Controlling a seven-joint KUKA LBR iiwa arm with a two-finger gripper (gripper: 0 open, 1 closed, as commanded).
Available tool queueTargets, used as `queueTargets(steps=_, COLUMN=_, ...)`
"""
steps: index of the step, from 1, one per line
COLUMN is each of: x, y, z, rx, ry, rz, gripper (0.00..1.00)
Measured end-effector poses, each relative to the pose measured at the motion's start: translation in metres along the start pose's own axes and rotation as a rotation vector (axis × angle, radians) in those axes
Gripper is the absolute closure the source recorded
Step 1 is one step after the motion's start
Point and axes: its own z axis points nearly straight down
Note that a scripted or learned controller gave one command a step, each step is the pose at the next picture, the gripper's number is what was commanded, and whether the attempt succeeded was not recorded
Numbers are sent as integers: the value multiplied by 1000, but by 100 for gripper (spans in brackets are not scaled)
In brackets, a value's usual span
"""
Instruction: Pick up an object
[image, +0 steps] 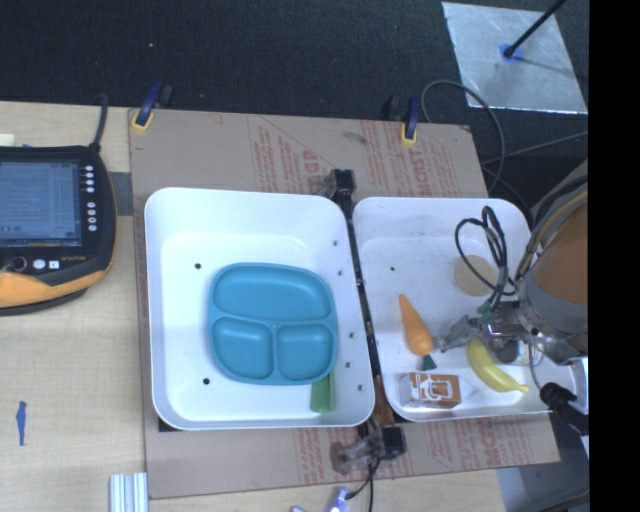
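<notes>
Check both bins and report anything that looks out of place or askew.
One oddity: a green piece sits wedged between the blue divided plate and the left bin's near wall. The carrot, banana and small carton lie loose in the right bin.

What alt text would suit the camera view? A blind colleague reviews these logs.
A grey robot arm's gripper hovers low in the right white bin, between a carrot, a banana and a small carton. The left white bin holds a blue divided plate and a green item.
</notes>
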Motion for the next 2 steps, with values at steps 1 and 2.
queueTargets(steps=1, x=-6, y=-1, z=-11, rx=-4, ry=-13, rz=4, gripper=100)
queueTargets(steps=2, x=-14, y=-12, z=-82, rx=-9, ry=-20, rz=18, gripper=100)
